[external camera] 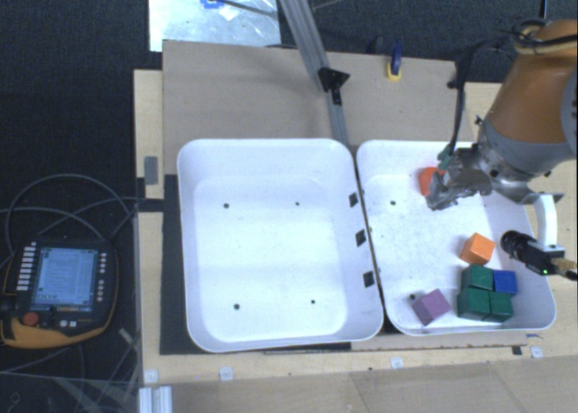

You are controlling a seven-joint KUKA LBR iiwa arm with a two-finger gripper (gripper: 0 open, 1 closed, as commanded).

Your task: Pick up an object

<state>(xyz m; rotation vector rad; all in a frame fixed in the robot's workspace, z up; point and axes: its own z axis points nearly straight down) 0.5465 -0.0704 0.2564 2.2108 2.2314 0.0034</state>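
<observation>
Orange block (427,180) sits far in the right bin (397,312), touching my gripper (441,198). I cannot tell the fingers' spread. I'd centre over it before closing.

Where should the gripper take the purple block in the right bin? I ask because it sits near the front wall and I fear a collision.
Grip the purple block across its two free side faces, coming straight down from above. It lies flat, turned at a slant, apart from the green blocks, close to the right bin front wall, so a sideways approach looks blocked.
</observation>
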